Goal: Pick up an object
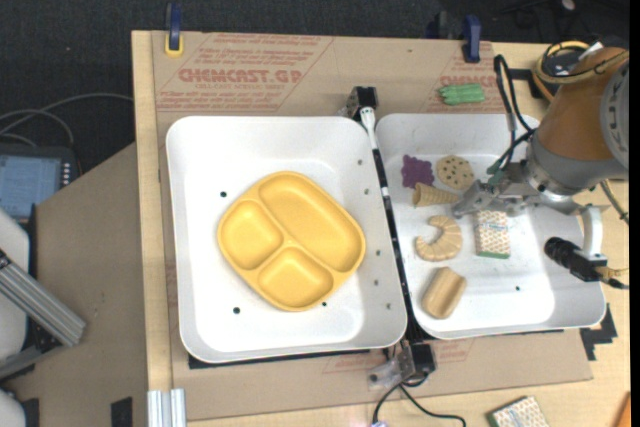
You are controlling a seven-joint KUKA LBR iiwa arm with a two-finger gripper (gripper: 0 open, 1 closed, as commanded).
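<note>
The right bin (530, 310) holds several toy foods: a purple grape bunch (417, 169), a round cookie (455, 171), a cone-shaped piece (432, 195), a croissant (440, 239), a square wafer (493, 234) and a tan bread roll (443, 292). My gripper (495, 205) hangs over this bin, just above the wafer's far edge and right of the cone piece. Its fingers (466, 207) are spread open with nothing between them. The wrist hides part of the bin's far right side.
The left bin (190, 245) holds a yellow divided plate (289, 239). A green object (461, 95) lies on the cardboard behind the right bin. Blue clamps (471, 40) stand at the board's back edge. A black part (572, 260) juts over the right bin's right rim.
</note>
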